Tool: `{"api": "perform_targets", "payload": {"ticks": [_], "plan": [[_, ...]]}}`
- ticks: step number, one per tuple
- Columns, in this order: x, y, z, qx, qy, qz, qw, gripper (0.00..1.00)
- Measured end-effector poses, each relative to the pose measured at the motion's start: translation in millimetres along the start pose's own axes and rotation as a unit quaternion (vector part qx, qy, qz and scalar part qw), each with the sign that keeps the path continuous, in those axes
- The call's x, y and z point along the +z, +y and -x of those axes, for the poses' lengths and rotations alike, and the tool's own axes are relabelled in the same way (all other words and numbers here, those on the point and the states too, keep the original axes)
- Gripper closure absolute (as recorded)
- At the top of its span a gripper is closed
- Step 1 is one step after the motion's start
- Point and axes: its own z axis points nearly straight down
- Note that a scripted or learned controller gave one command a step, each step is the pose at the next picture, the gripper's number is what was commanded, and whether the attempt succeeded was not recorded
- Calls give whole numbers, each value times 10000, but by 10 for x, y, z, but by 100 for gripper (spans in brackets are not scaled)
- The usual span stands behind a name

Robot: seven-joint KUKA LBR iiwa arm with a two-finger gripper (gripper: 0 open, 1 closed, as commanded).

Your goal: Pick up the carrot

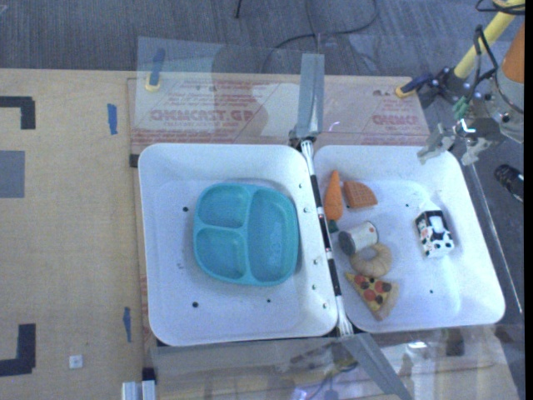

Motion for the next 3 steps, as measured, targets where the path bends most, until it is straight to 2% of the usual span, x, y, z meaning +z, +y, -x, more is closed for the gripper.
{"api": "perform_targets", "payload": {"ticks": [1,2,3], "plan": [[1575,-957,-531,-556,0,22,9984,0],[1466,-956,-465,-503,-25,51,9987,100],[619,-1292,-1307,-413,2,-5,9991,100]]}}
